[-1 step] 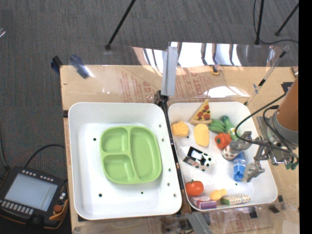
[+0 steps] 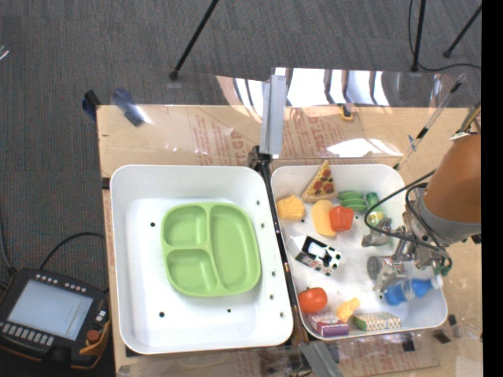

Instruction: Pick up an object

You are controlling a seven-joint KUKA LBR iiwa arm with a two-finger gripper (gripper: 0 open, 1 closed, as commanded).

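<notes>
The arm (image 2: 460,187) enters from three o'clock, its orange band above a grey wrist. The gripper (image 2: 391,272) hangs at the wrist's eight o'clock, pointing down, cables looped around it.

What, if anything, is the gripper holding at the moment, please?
It cannot be told: the gripper is low in the right bin beside the blue object, with no visible hold.

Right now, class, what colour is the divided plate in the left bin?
Light green divided plastic plate, clearest in the camera view.
</notes>
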